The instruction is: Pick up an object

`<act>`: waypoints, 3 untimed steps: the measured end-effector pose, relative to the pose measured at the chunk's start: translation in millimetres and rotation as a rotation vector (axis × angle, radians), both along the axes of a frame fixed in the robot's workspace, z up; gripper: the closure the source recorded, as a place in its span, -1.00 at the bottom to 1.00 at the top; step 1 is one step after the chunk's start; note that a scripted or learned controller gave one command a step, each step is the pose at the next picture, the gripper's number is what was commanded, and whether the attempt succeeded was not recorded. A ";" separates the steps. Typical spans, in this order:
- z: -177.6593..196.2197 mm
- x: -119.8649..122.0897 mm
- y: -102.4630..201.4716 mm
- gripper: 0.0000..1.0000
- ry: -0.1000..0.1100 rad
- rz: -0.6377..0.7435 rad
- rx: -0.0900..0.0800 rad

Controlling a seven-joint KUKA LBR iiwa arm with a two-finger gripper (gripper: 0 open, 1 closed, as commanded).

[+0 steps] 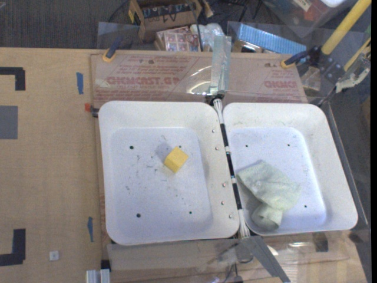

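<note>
- You can see a small yellow block [175,159] lying in the left bin [126,122], close to the middle.
- You can see a soft, crumpled, pale green cloth [268,187] in the right bin [294,135], down by the near corner, next to the wall between the two bins.
- Both things lie flat on the bin floors. Nothing is lifted, so the job looks like it has not started.
- You cannot tell if the gripper is open, closed or holding anything.
- The arm comes in from the right, so the cloth is likely nearer to the gripper, and the block is farther off, past the cloth.
- Still to do: go down, grab one thing, lift it.
</note>
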State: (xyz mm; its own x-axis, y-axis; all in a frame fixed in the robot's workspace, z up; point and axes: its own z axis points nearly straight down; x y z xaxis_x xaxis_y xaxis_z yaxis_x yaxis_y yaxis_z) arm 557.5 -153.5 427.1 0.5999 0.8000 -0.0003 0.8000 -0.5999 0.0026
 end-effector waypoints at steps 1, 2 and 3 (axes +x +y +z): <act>-35.9 -11.5 111.9 -1.00 0.006 -0.139 0.003; 7.9 -30.4 62.6 -1.00 0.001 -0.229 0.001; -114.4 -57.9 138.1 -1.00 0.004 -0.060 0.002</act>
State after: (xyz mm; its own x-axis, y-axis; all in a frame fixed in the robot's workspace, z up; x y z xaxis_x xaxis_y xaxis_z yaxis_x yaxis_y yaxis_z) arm 499.6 -15.5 312.7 0.6465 0.7629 -0.0011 0.7629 -0.6465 -0.0021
